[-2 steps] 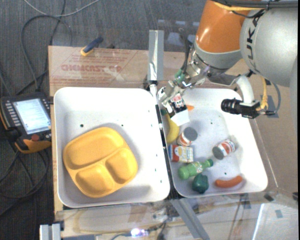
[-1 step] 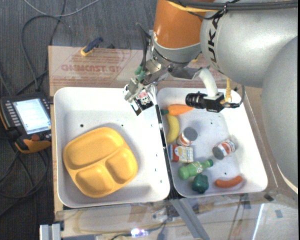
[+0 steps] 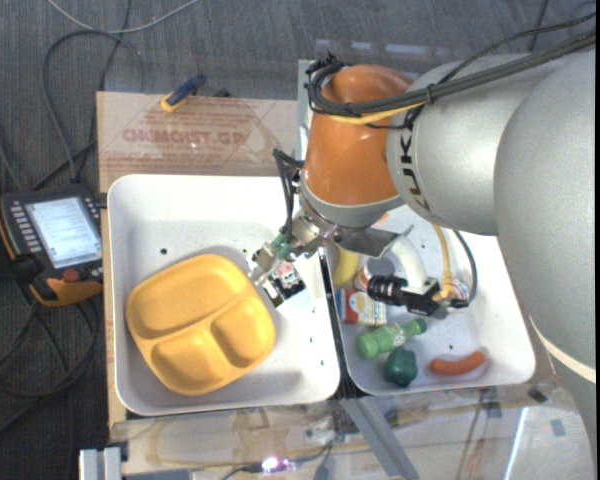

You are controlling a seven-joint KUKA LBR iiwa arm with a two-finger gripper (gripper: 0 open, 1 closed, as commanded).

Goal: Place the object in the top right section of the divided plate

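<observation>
The yellow divided plate (image 3: 200, 323) lies in the left white bin (image 3: 140, 203), turned at an angle, with three sections that hold nothing I can see. My gripper (image 3: 280, 268) hangs just off the plate's upper right rim, low over the bin floor, under the orange wrist band (image 3: 350, 158). A small green and white bit shows at the gripper's tip, and I cannot tell whether it is a held object or part of the tool.
The right bin (image 3: 515, 353) holds a green bottle-like toy (image 3: 385, 340), a dark green vegetable (image 3: 401, 368), a red sausage (image 3: 458, 364), a red and white can (image 3: 364, 308) and a yellow item (image 3: 347, 266). A teach pendant (image 3: 50, 233) lies left of the bins.
</observation>
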